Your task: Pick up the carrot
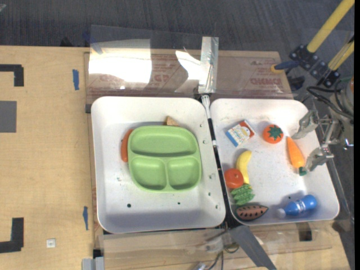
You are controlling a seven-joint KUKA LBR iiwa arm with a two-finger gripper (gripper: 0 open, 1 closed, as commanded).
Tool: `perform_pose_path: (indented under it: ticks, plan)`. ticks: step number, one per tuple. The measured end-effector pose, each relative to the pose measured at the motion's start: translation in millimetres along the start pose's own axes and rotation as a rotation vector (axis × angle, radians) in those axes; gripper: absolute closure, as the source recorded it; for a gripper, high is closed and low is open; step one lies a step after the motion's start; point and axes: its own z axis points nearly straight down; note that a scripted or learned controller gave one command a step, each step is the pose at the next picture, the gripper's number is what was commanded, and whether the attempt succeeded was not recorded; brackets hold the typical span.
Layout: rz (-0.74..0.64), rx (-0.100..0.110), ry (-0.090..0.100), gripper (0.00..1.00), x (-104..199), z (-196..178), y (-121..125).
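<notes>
The carrot (293,152) is orange with a small green end. It lies in the right bin (332,191), near the right wall, pointing away from the camera. My gripper (306,145) reaches in from the right edge and stands open, one metal finger (305,124) beyond the carrot and the other (316,157) near its green end. The carrot lies just left of the fingertips with nothing closed on it. I cannot tell how high the gripper hangs above the bin floor.
The right bin also holds a small carton (240,132), an orange round fruit (274,134), a banana (243,162), a red tomato (234,178), a green vegetable (243,194), a watermelon slice (251,211) and a blue bottle (298,206). A green divided plate (164,157) sits in the left bin (107,151).
</notes>
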Motion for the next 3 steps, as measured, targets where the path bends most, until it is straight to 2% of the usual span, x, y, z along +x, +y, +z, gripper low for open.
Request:
perform_pose_path:
  ticks: [1,2,3]
  plan:
    - [-0.055,-0.005,0.012,0.0,-2,134,-46]
    - [0.066,0.002,-0.004,0.0,11,161,-19]
    - [0.064,0.004,-0.016,1.0,7,148,-19]
